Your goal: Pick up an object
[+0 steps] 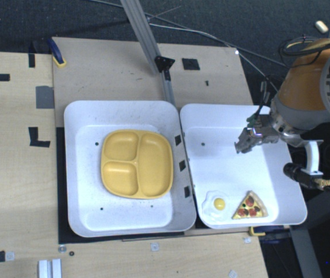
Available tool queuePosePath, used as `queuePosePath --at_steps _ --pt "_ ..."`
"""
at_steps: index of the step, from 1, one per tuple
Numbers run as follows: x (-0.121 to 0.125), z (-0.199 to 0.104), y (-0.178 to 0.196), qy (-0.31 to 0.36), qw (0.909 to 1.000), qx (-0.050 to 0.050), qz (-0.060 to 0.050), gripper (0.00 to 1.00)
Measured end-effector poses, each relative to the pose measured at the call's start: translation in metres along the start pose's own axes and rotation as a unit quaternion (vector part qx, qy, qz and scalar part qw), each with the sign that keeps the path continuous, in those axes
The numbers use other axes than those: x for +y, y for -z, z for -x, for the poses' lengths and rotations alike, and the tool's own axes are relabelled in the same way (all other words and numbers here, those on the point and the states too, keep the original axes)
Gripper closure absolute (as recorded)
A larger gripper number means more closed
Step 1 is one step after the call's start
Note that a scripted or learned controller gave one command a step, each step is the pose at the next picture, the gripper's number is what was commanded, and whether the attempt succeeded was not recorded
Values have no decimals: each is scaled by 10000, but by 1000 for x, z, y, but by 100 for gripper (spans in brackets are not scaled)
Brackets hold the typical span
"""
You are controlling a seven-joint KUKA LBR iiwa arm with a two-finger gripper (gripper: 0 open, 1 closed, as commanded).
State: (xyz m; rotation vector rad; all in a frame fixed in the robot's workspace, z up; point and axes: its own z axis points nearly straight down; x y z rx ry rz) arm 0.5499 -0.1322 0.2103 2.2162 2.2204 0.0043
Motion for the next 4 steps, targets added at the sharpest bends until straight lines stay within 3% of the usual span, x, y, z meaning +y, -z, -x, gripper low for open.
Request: queuePosePath --at_steps 1,4 --pt "1 0 41 -1 10000 2 -8 100" --pt "3 -174 32 26 10000 9 -39 100"
